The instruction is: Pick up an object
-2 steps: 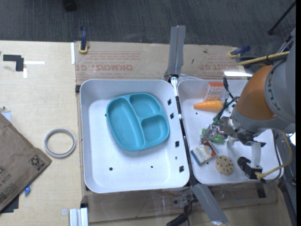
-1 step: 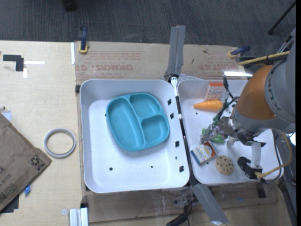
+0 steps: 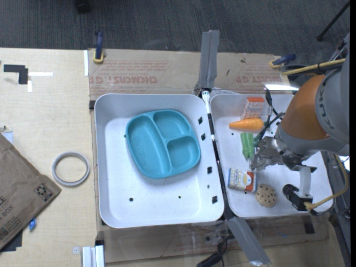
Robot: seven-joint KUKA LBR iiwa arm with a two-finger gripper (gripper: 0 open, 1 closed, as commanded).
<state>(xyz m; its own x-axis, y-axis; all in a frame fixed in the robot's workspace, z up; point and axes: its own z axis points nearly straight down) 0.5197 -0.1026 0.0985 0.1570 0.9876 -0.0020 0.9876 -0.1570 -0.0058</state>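
The right bin [image 3: 236, 204] holds several small things: an orange carrot [image 3: 246, 124], a green stick-shaped item [image 3: 246, 144], an orange-and-white box [image 3: 255, 104] at the back, a small printed carton [image 3: 241, 179] and a round brown cookie [image 3: 266, 195] at the front. My gripper [image 3: 258, 159] hangs over the middle of this bin, just right of the green item and above the carton. Its tip is dark and partly hidden by the wrist. Nothing shows clearly between its fingers.
The left bin [image 3: 111, 193] holds a blue divided plate [image 3: 163, 143]. A roll of tape [image 3: 70, 168] and a brown cardboard box [image 3: 19, 191] lie on the bench to the left. The grey and orange arm [image 3: 308, 118] covers the right bin's right side.
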